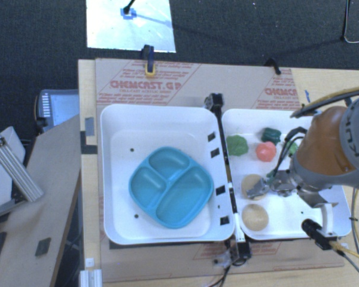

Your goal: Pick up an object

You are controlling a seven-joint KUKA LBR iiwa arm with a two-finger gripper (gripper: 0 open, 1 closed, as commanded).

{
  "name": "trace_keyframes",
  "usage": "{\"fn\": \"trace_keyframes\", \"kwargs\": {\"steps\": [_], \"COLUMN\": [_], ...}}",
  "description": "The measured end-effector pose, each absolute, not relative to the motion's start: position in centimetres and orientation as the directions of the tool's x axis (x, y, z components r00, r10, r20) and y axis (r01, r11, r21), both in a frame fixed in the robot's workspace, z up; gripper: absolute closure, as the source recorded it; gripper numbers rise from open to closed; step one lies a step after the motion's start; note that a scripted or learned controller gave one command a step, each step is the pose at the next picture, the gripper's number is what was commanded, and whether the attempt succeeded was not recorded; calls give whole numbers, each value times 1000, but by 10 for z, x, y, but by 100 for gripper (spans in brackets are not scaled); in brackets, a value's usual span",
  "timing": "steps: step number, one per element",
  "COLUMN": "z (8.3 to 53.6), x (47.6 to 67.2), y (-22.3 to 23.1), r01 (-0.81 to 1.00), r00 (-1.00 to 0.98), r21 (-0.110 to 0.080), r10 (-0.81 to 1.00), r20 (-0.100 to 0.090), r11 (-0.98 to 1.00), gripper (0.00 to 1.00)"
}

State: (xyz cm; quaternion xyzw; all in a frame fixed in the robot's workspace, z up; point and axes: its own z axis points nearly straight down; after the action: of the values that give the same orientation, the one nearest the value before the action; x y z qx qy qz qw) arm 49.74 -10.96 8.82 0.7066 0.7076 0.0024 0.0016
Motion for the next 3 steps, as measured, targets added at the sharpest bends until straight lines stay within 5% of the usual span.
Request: {"fn": "trace_keyframes", "kwargs": {"steps": [1,3], "z": [99,208], "x": [500,506], "y": [-108,-126], "r01": [1000,1000], "r00": [-2,-4], "r21": [11,7], "r10": [1000,1000], "r20": [3,-2], "r11": [2,4], "gripper": [100,100]}}
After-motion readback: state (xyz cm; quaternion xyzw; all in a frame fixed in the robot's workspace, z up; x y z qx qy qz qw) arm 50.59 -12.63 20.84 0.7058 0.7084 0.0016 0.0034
